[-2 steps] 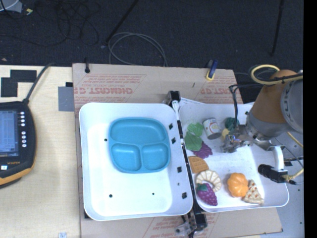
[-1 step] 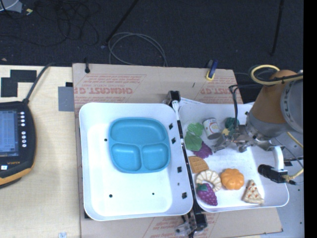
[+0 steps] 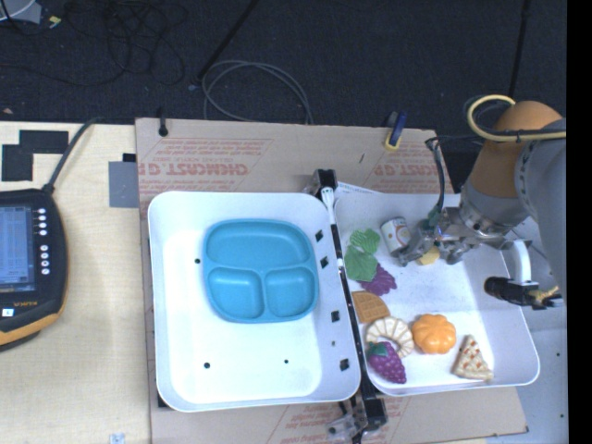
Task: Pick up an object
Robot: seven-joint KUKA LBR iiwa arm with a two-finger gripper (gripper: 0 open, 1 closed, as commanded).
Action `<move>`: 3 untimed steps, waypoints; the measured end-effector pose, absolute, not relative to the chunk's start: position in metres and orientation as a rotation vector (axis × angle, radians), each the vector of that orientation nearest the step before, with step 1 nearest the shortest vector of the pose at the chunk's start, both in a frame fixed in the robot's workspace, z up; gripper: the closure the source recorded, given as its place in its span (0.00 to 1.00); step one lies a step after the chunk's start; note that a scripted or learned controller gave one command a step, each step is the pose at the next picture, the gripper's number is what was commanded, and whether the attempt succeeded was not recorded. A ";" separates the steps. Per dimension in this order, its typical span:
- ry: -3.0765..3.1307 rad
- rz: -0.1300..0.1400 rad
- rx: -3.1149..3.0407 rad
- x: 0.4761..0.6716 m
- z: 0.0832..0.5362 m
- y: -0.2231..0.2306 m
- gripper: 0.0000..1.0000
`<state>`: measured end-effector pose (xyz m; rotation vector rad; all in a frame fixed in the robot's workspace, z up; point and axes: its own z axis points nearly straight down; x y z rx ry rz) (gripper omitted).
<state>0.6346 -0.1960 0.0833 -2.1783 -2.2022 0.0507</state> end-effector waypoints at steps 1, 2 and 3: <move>-2.201 0.060 -2.196 0.634 0.083 -0.148 0.00; -2.209 0.008 -2.224 0.532 0.085 -0.174 0.00; -2.218 0.002 -2.221 0.474 0.086 -0.165 0.00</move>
